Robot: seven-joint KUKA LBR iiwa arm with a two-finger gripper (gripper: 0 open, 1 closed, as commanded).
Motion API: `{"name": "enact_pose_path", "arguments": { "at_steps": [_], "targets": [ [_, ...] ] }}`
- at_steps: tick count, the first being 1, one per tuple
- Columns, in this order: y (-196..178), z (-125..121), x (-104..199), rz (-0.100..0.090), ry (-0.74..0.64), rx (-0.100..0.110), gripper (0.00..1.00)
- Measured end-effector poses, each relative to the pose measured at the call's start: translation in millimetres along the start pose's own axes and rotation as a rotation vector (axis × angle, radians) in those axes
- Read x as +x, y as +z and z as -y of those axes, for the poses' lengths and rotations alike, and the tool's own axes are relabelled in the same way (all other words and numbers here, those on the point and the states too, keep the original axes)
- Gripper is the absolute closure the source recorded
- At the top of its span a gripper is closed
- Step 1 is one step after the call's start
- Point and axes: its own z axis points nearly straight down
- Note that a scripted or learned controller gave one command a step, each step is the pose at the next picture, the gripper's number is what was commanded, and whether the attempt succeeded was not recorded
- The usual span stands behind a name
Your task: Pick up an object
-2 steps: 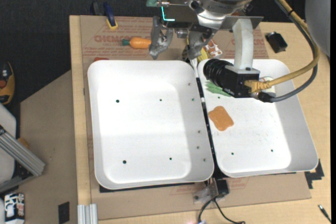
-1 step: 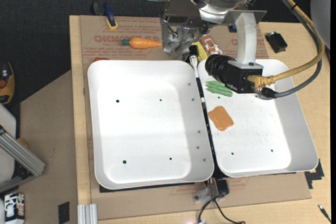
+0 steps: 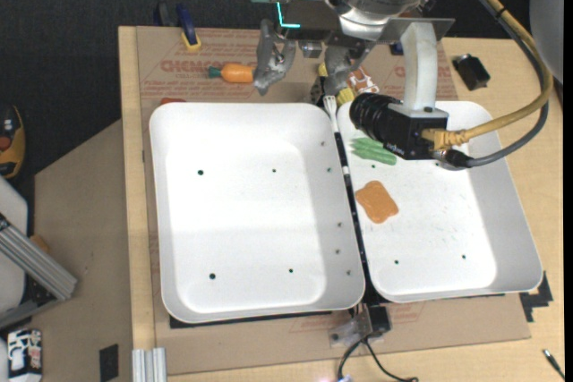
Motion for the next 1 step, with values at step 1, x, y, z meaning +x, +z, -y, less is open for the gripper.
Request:
{"name": "enact_pose_path", "arguments": {
  "at_steps": [1],
  "targets": [
    [-11.0,-0.3,0.8,-0.001,-0.002,-0.004,1.0]
  ]
}}
